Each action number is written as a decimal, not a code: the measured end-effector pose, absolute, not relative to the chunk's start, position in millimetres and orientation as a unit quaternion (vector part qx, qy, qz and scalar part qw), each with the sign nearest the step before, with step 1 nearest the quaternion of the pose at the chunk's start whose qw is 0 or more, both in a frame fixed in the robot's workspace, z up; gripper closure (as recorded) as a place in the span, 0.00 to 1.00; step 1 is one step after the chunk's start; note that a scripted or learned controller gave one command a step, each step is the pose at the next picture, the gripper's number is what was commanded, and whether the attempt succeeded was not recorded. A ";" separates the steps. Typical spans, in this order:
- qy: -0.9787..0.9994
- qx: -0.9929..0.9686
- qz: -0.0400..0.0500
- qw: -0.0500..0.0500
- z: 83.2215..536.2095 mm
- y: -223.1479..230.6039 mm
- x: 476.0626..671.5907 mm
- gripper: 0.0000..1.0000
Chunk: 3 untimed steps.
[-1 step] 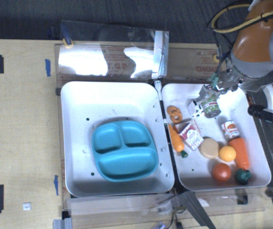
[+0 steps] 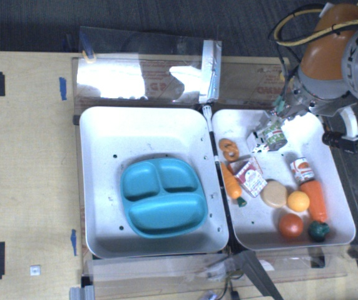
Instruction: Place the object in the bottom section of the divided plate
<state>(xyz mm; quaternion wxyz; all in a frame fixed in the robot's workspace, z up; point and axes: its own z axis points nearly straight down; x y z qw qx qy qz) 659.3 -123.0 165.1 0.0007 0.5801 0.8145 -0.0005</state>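
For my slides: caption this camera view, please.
KUKA arm's gripper hovers over toy food in the right bin; blue divided plate waits in the left bin.

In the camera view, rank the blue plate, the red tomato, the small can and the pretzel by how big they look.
1. Blue plate, by far the largest.
2. Tomato.
3. and 4. Can and pretzel look about alike, so no ranking between them.

Left bin (image 2: 97, 167) contains a blue divided plate (image 2: 163, 195), all sections bare. Right bin (image 2: 342, 230) contains a pretzel (image 2: 228, 148), carrots (image 2: 231, 183), red packet (image 2: 251, 177), tomato (image 2: 291, 225) and orange (image 2: 298, 201). Gripper (image 2: 273, 132) sits over the right bin's upper part.
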 end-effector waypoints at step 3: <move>0.820 0.572 0.003 0.003 246.7 22.5 604.6 1.00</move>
